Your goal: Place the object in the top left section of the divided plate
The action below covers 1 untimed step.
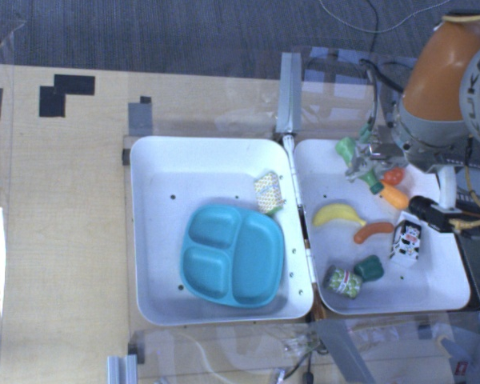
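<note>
Blue plastic catches the eye first: the divided plate (pixel 234 256) sits in the left bin (pixel 156 214), toward its near right part, tilted a little, all three sections bare. Its top left section has nothing in it. Just beyond the plate's far right edge lies a small patterned packet (pixel 268 192), pale with a yellow-green print, close to the bin's right wall and apparently just touching the plate's rim.

Over to the right bin (pixel 444 290), where the pickable things are gathered. A yellow banana (pixel 338 214) lies near the bin's left side, and just right of it an orange-red sausage shape (pixel 373 232), the two close but apart. Near the front, a green can (pixel 343 282) lies on its side, with a dark green block (pixel 369 268) right against it. A small black-and-white carton (pixel 406 241) stands to the right of the sausage. At the far end, a light green piece (pixel 346 149) rests close to the bin's far wall, and an orange carrot-like toy (pixel 390 192) with a green tip lies right of it, a red bit beside it.

And the arm reaches in from the right, orange band bright, with the gripper (pixel 366 160) low over the far end of the right bin, next to the light green piece and the carrot. Whether its fingers are spread or closed, I cannot tell, and nothing is visibly caught between them.
</note>
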Motion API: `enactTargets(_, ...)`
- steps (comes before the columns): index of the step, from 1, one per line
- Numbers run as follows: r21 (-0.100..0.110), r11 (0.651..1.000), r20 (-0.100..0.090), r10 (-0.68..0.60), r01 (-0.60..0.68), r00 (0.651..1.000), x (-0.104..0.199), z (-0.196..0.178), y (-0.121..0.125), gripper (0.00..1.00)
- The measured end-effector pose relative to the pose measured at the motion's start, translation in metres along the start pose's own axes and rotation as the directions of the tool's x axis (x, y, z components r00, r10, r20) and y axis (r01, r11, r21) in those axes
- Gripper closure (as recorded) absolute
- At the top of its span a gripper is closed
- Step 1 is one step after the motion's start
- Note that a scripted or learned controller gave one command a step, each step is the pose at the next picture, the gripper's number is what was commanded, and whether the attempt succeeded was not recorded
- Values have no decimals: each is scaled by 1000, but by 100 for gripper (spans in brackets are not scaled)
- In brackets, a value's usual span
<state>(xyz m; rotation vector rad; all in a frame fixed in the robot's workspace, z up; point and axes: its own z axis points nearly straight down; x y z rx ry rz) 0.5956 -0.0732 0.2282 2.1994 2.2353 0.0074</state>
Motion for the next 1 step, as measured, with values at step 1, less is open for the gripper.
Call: enactTargets(1,0,1000,0,0,0,1000,0,0,0,0)
